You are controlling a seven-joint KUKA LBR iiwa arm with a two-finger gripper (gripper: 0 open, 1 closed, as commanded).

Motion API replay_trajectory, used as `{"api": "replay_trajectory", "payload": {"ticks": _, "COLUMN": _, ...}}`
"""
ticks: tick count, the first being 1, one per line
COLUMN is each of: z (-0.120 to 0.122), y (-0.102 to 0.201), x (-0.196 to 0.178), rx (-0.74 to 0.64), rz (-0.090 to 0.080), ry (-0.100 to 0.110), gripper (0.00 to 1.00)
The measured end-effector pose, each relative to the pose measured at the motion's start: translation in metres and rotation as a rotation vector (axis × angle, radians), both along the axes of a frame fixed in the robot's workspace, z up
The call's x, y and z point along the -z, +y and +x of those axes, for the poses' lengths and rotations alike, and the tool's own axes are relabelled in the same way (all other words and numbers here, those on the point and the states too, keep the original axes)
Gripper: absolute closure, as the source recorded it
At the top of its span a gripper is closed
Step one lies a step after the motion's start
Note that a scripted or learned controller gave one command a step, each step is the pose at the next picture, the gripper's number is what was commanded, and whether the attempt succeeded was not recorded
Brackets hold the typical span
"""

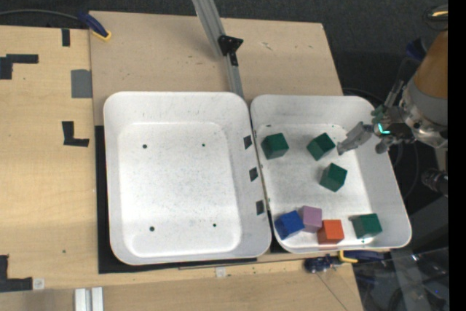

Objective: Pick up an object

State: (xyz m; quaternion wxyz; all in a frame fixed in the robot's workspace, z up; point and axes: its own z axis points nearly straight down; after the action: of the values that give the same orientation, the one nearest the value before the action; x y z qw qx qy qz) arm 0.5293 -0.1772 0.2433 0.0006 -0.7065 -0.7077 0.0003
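Blocks fill my right bin (378, 178): four green ones (274, 146) (320, 146) (333, 177) (366, 225), one blue (289, 223), one lilac (312, 217), one orange (331, 231), all small matte cubes, so none has a long axis. The last four line the near wall. My gripper (362, 140) hangs at the right rim beside a green block, its fingers spread and holding nothing. The left bin (116, 156) is speckled white plastic.

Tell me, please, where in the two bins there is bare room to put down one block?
The left bin shows bare floor from wall to wall. In the right bin, a smaller patch lies between the green cube and the blue cube. Its front edge is crowded: blue, purple cube, orange cube.
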Motion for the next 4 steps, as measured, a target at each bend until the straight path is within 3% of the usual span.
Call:
{"api": "replay_trajectory", "payload": {"ticks": 2, "z": 0.006, "y": 0.007, "x": 0.122, "rx": 0.000, "rz": 0.001, "ry": 0.006, "gripper": 0.00}}
{"api": "replay_trajectory", "payload": {"ticks": 3, "z": 0.006, "y": 0.007, "x": 0.152, "rx": 0.001, "rz": -0.003, "ry": -0.001, "gripper": 0.00}}
{"api": "replay_trajectory", "payload": {"ticks": 4, "z": 0.006, "y": 0.008, "x": 0.141, "rx": 0.000, "rz": -0.001, "ry": 0.000, "gripper": 1.00}}
